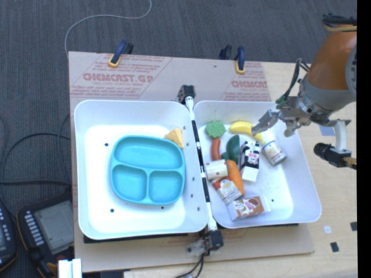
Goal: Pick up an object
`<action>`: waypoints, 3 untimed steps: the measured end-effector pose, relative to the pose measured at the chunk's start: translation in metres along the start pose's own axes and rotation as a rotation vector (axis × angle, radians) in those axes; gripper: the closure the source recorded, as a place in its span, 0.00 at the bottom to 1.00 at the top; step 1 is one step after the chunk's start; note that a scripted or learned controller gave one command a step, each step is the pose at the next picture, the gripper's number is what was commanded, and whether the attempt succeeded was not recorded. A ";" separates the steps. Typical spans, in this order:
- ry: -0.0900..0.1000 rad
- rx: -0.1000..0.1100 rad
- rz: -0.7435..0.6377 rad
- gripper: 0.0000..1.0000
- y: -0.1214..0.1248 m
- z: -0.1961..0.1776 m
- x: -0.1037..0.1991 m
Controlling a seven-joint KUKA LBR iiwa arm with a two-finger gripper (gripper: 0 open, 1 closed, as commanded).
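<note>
Several toys crowd the right bin [301, 172]; the gripper [278, 123] hangs spread and empty just above the can [273, 153]. Lower straight down, straddling that can, since its neighbours lie left of it.

Grey arm [333, 74] — orange band

one fixed camera, high above bench [116, 65], slanted downward, both bins [93, 132] framed
</note>
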State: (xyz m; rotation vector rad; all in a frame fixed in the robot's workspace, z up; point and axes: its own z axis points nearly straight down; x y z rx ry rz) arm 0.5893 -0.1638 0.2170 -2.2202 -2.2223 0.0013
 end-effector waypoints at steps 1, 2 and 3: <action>-0.001 -0.001 0.001 0.00 -0.004 0.115 0.031; -0.001 0.000 0.001 1.00 -0.004 0.106 0.031; 0.000 -0.001 -0.001 1.00 -0.023 0.032 0.117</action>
